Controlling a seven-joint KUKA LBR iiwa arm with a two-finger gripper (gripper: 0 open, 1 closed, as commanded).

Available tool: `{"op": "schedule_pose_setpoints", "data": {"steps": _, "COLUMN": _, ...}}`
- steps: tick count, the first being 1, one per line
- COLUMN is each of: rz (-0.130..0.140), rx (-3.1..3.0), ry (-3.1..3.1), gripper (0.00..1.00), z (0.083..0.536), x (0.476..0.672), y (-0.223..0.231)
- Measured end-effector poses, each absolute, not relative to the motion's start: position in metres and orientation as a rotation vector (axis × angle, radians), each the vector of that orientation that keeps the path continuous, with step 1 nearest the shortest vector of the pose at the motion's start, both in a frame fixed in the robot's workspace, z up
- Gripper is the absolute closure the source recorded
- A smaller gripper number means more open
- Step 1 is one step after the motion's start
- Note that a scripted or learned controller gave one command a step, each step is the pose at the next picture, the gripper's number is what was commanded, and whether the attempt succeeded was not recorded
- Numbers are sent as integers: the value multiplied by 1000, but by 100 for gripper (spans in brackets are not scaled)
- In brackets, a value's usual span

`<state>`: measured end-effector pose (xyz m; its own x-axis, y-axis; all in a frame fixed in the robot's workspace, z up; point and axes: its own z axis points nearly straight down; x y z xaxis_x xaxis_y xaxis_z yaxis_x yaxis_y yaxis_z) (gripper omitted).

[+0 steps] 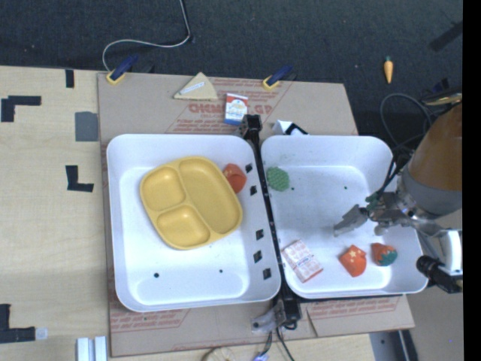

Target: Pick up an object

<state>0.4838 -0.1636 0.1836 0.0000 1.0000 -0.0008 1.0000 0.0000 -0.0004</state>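
the claw (353, 222) is seen spread and gripping nothing, poised in the right bin (331, 156). just below the claw, towards the bin's near wall, the red block (353, 260) is found.

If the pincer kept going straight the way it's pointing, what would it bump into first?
The pincer points left across the right bin. Straight ahead looks like bare bin floor, then probably the black divider between the bins. The small packet lies off that line. Its height is hard to judge.

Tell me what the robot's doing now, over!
Gripper open, low in the right bin, holding nothing. Nearest things: orange toy and red-green toy, just below it. Nothing between, over.
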Motion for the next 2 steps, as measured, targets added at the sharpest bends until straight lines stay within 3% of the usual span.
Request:
{"op": "schedule_pose_setpoints", "data": {"steps": 1, "rz": -3, "rx": 2223, "ry": 2227, "gripper": 0, "z": 100, "x": 516, "y": -110}}
{"op": "schedule_pose_setpoints", "data": {"steps": 2, "rz": 2, "rx": 2218, "ry": 2222, "gripper": 0, "z": 185, "x": 585, "y": -82}}
